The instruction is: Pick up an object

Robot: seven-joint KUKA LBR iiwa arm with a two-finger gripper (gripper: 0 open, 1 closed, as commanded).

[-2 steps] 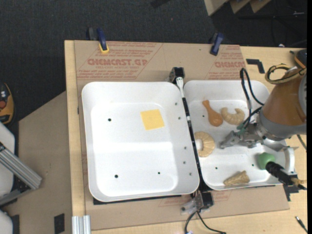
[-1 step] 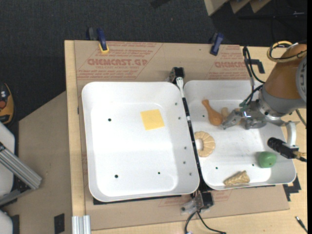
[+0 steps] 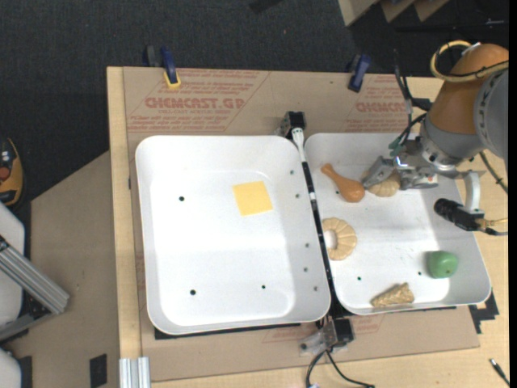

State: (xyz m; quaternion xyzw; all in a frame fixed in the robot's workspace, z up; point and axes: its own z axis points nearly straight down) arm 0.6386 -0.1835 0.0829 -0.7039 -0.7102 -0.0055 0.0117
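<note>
Nearest, the left bin [image 3: 161, 241] keeps one yellow square [image 3: 254, 198], while the right bin [image 3: 477, 285] gathers the pickables, so the gripper [image 3: 386, 179] (fingers' state: cannot tell) hangs over a tan piece [image 3: 386, 188] beside the drumstick [image 3: 344, 183].

Light is even and bright from above. Both white bins [image 3: 218, 241] come close to washing out, the one left of the gripper [image 3: 393, 172] most, though without hard glare. Shadows are soft and short, pooling faintly under the gripper and beside the items near it. The dark floor beyond the bench loses detail. Focus is fairly sharp throughout, with mild grain and no obvious edge distortion.
</note>
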